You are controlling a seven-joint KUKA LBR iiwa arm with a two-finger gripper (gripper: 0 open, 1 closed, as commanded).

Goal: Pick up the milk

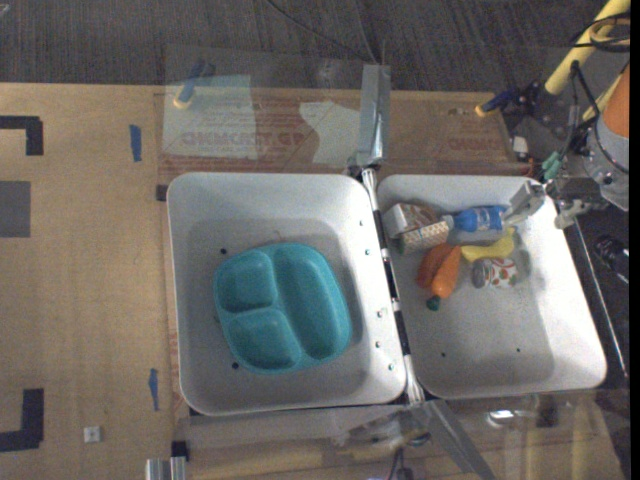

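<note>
Right bin (520, 368), upper left: milk (417, 225), bottle (478, 219), banana (490, 249), carrot (441, 271), can (497, 272). Left bin (190, 268): teal tray (283, 307). Gripper (545, 194) at bin's upper right edge, state unclear.

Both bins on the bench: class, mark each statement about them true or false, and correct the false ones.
1. The teal divided plate lies in the left bin. True.
2. The milk carton lies in the left bin. False: it lies in the right bin, near that bin's upper left corner.
3. The carrot lies just below the milk carton in the view. True.
4. The gripper is over the teal plate. False: it is at the right bin's upper right edge, near the blue bottle.
5. The banana lies on the plate. False: it lies in the right bin.
</note>
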